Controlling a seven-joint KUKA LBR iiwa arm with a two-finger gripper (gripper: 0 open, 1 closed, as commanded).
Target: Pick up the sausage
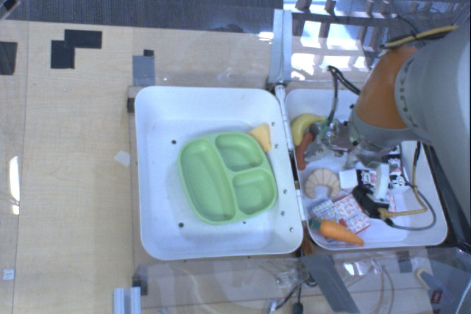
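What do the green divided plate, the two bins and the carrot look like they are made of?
Green divided plate: apparently moulded plastic, matte to satin, given its even colour and soft rounded compartment walls. The left bin and the right bin: probably thin white plastic, smooth, with rounded corners and faint sheen. Carrot: likely toy plastic, judging by its uniform orange and smooth surface, though small here.

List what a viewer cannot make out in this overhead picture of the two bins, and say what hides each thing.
- pincer: fingers lost in dark clutter under the wrist in the camera view; open or shut unclear.
- sausage: thin red strip by the right bin's wall, partly hidden by the banana.
- right bin: its back part is covered by the arm.
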